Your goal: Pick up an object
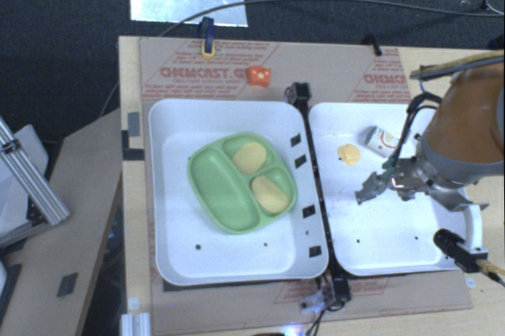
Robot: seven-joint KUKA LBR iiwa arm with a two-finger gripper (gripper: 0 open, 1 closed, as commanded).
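Observation:
In the right bin (371, 248) a small yellow object (349, 154) lies near the upper middle, and a white packet with a red label (382, 139) rests just right of it. My gripper (372, 190) hangs over the same bin, below and slightly right of the yellow object, apart from it. Its fingers stand spread and I see nothing between them. The left bin (181, 248) holds a green divided plate (217, 188) with two pale yellow pieces (251, 158) (271, 194) in its right compartments.
The grey arm with its orange band (473, 113) comes in from the right over the right bin. A black clamp strip (309, 169) runs between the bins. A small orange block (258, 76) sits on the cardboard behind the left bin.

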